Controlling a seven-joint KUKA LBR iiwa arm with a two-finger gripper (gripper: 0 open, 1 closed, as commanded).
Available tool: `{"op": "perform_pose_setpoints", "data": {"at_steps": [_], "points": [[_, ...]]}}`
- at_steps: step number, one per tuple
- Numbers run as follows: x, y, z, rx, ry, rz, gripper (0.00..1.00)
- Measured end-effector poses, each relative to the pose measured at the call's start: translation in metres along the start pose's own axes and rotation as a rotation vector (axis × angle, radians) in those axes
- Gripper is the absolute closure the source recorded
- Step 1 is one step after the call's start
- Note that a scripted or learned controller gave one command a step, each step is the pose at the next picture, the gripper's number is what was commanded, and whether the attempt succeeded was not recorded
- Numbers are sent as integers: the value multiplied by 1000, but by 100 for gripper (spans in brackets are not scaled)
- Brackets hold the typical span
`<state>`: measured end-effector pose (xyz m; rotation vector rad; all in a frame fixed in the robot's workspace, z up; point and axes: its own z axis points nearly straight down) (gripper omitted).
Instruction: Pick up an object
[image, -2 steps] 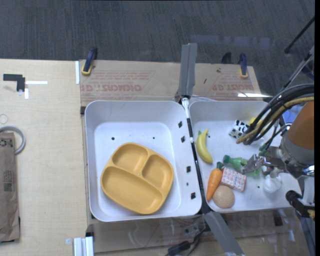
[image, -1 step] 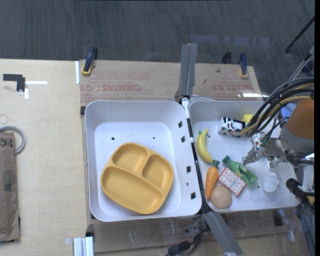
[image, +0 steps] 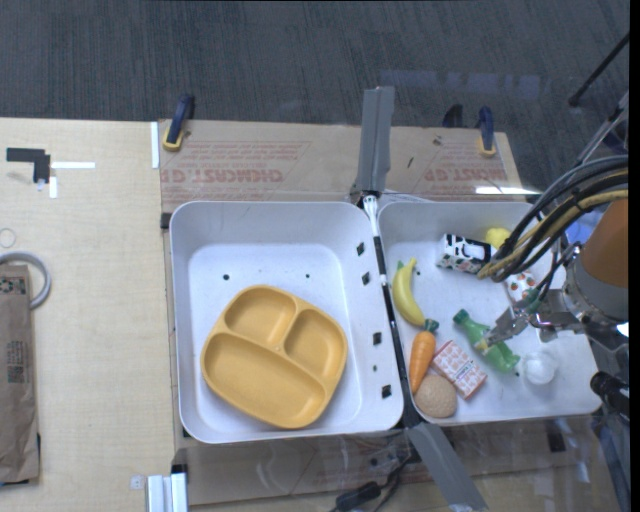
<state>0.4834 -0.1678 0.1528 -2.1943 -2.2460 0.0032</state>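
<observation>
My gripper (image: 507, 333) is low in the right bin (image: 560, 405), right over the middle of a green bottle (image: 470, 325) that lies on the bin floor. The bottle's far end (image: 506, 359) shows below the gripper. I cannot see whether the bottle is held. Close by lie a pink box (image: 459, 368), a carrot (image: 422, 358), a round brown biscuit (image: 436, 396), a banana (image: 405, 291) and a white ball (image: 540, 370). A black-and-white toy (image: 460, 253) and a yellow item (image: 497, 238) lie at the back of the bin, partly behind the arm's cables.
The left bin (image: 190, 300) holds a yellow divided plate (image: 275, 355). A small red-and-white spotted item (image: 519, 288) sits by the wrist. Black and yellow cables (image: 545, 225) arch over the right bin's back right. A brown paper bag (image: 15, 370) lies on the bench at far left.
</observation>
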Motion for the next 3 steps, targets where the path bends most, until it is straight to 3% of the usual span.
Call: {"op": "perform_pose_setpoints", "data": {"at_steps": [1, 2, 3], "points": [[21, -4, 58, -7, -1, 224, 0], [21, -4, 51, -5, -1, 225, 100], [60, 37, -67, 1, -2, 283, 100]]}}
